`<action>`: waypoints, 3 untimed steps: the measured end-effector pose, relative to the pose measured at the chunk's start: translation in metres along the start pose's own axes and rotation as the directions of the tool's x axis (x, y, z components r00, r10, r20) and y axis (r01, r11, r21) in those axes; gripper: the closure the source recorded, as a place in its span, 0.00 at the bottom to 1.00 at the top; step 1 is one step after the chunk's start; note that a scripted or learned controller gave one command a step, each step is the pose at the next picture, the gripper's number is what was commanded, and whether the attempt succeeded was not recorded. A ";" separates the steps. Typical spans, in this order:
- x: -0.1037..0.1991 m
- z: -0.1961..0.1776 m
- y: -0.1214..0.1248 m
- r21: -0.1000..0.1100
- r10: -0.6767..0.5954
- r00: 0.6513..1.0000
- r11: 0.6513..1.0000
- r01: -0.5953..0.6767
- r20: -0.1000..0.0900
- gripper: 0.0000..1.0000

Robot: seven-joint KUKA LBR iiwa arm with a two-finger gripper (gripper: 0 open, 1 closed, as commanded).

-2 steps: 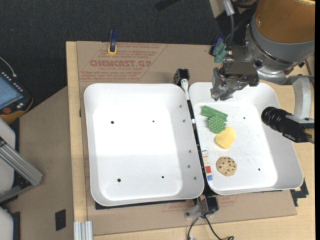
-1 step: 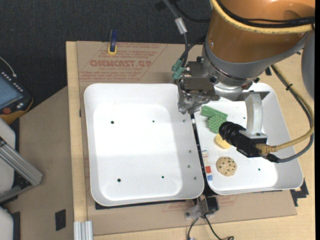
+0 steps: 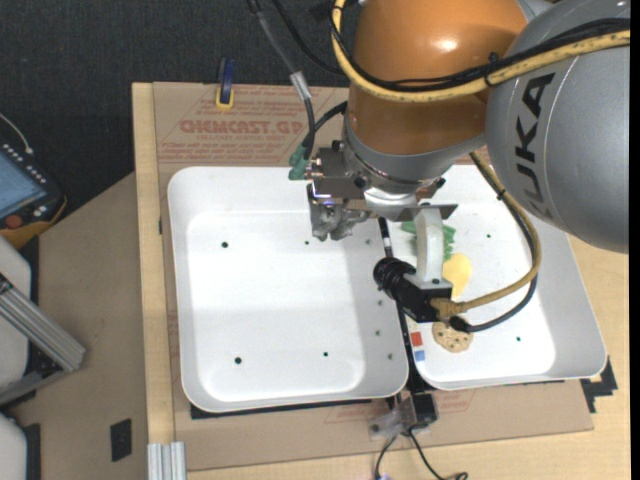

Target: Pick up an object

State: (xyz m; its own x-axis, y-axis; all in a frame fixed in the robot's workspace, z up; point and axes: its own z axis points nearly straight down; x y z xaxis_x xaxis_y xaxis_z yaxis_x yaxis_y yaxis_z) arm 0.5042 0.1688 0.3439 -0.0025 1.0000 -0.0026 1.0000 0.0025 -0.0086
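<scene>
Orange-banded grey arm is hanging its tool (image 3: 330, 218) over the bins' divide; grip state unclear. Descending here risks missing the round brown cookie (image 3: 452, 337).

A: What's around the cell?
B: Tan bench (image 3: 100, 268) under a brown cardboard sheet (image 3: 250, 118), red print on it. Dark carpet-like floor (image 3: 100, 28) far behind the fingers.
A: Anything on the left?
B: Aluminium extrusion (image 3: 35, 318) and a blue-lit screen (image 3: 15, 183), well left of the fingers. Even overhead light.
</scene>
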 end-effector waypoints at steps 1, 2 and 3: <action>0.016 0.230 -0.026 0.008 0.003 1.000 1.000 -0.003 0.002 1.00; 0.060 0.109 -0.003 -0.021 -0.003 1.000 1.000 0.003 -0.009 1.00; -0.021 0.118 -0.025 -0.003 0.011 1.000 1.000 -0.011 0.000 1.00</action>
